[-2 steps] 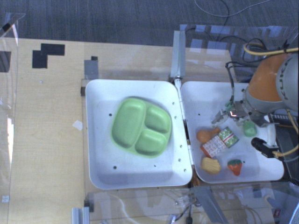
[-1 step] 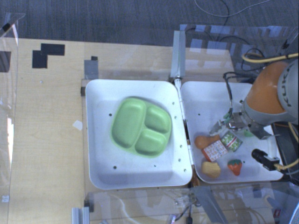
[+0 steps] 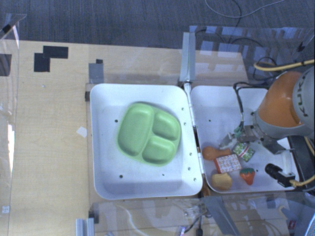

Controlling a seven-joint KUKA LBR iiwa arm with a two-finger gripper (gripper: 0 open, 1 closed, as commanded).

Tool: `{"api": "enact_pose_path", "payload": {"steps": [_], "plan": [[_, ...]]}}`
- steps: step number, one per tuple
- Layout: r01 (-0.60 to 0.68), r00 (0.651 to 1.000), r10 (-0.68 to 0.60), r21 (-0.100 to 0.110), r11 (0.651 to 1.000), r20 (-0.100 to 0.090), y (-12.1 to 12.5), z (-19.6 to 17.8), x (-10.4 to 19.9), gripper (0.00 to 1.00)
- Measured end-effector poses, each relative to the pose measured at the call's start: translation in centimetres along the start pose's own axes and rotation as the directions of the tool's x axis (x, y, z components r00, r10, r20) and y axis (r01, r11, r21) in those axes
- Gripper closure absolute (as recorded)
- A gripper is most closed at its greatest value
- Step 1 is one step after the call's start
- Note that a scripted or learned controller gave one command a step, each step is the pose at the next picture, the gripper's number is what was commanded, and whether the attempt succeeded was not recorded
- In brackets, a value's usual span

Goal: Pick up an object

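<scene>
Several small toy food items crowd the right bin [image 3: 216,102] just below the gripper [image 3: 239,137]: a green-patterned packet [image 3: 244,152] touching or nearly under it, a red-checked carton [image 3: 227,163] beyond, a strawberry [image 3: 247,175], a yellow potato-like piece [image 3: 222,181], and an orange-brown piece [image 3: 213,153]. All look light and rigid (plastic, probably slick); the carton's flat sides suit a pinch best. Finger spread: cannot tell. Open floor lies above the gripper; bin walls hem the cluster on the far side.
</scene>
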State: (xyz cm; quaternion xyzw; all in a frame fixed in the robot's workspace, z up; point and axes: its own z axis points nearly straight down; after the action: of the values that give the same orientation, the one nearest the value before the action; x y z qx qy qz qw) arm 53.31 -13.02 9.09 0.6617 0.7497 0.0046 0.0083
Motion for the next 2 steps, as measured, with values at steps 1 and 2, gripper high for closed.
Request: {"api": "enact_pose_path", "payload": {"steps": [1,2], "plan": [[0.003,1.0,-0.003,-0.004,1.0,-0.003,0.26,-1.18,0.15,1.0],[0.003,1.0,-0.003,-0.003,1.0,-0.004,0.25,-1.17,0.16,0.0]]}}
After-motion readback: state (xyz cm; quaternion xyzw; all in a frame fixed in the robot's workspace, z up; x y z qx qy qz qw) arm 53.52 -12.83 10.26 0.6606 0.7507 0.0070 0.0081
